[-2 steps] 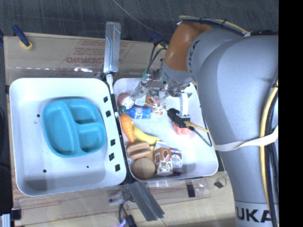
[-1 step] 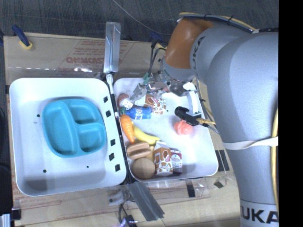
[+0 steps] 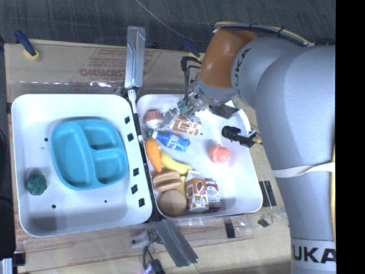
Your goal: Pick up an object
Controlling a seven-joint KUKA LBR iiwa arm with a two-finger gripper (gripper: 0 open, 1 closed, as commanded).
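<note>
We log two shallow white plastic bins on the bench. Left bin: a glossy blue sectioned tray at centre; a knobbly dark green lump at far left. Right bin: smooth orange carrot, curved yellow banana, hot dog bun, round brown bread roll, printed carton, blue-labelled bottle, pink ridged toy, crinkled foil wrapper. The gripper sits low at the bin's upper centre, over the wrapper; whether it is spread or closed we cannot tell.

right bin crowded, left bin roomier
</note>
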